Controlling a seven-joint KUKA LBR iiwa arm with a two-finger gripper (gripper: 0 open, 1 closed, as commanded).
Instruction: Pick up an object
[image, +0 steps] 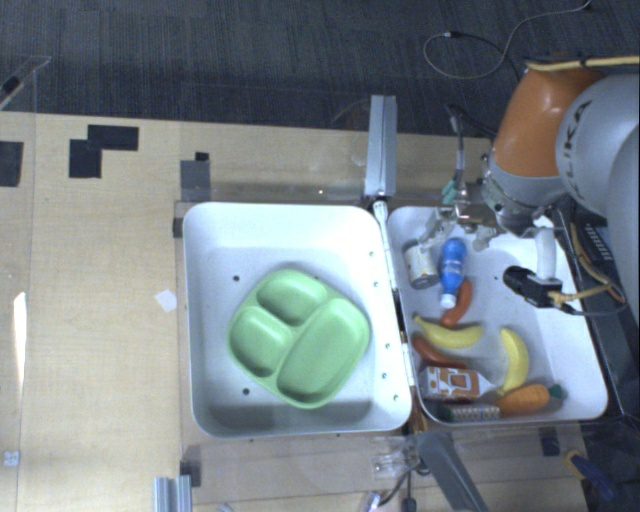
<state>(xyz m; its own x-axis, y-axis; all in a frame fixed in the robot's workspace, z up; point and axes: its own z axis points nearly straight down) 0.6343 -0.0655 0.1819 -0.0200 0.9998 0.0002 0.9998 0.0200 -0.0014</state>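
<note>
- Two white bins side by side, centre of frame. Left bin (205, 300) holds a green divided tray (300, 335), lying flat, nothing on it
- Right bin (598, 385) carries all the small stuff: a grey can (421, 266) on its side near the upper left of that bin, a blue bottle (452, 262) just beside it, a red sausage-shaped piece (459, 304) below the bottle
- Lower down: a banana (452, 335) lying across, touching a second reddish piece (432, 350); another banana (514, 358) to the right, curved upright; a small printed box (450, 381) and a carrot (527, 399) at the lower edge
- Arm enters at upper right, orange band and grey wrist large in frame. Gripper (462, 215) sits at the upper edge of the right bin, just above the can and bottle
- Cannot tell whether the gripper is open or closed; metal parts overlap there, nothing reads as held
- Judgement: the approach stage, the pick not made yet. Likely targets are the bottle or can, being nearest under the tool
- To do it well: pick one item and centre on it. Can and bottle lie close, so a descent between them risks nudging both and gripping neither
- Bottle looks the better bet: narrow body, long axis running up-down in frame, so close across its width
- Can is round and on its side, may roll toward the bin wall if touched off-centre
- Keep clear of the bin's upper rim on the way down
</note>
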